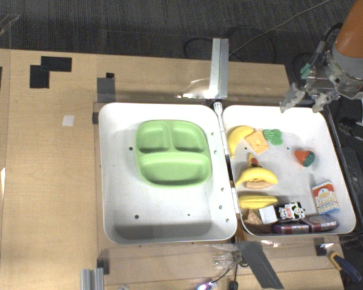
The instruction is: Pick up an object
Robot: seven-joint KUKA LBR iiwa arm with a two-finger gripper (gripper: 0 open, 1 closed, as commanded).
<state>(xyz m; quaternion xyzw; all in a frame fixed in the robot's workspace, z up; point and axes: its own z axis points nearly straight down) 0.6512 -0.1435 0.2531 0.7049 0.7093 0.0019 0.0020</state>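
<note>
**Crowded right bin leaves little room for a clean grasp**

No single object has been chosen yet; the candidates all lie in the shallow white right-hand bin (327, 132). Taking the small red-orange round toy fruit (304, 157) as landmark: it sits alone, well apart from its neighbours, so it looks the safest pick. To its left lie an orange cracker-like square (257, 142) touching a green leafy toy (273, 136) and a yellow banana-shaped piece (238, 136). Lower left are two more yellow toy foods (257, 177), stacked close. Below it stand a small red-and-white carton (324, 197), a black-and-white cow-patterned box (290, 211) and a dark flat bar (304, 225) against the bin's near wall.

The two-finger gripper (304, 95) hangs above and just right of the landmark, over the bin's far rim, holding nothing; its fingers look parted, though how widely I cannot tell.

Likely failures: descending on the packed left cluster could pinch two pieces or push one aside; items against walls could block a finger. The round fruit may roll from a glancing contact.

The left bin holds a green divided plastic tray (172, 151).
</note>
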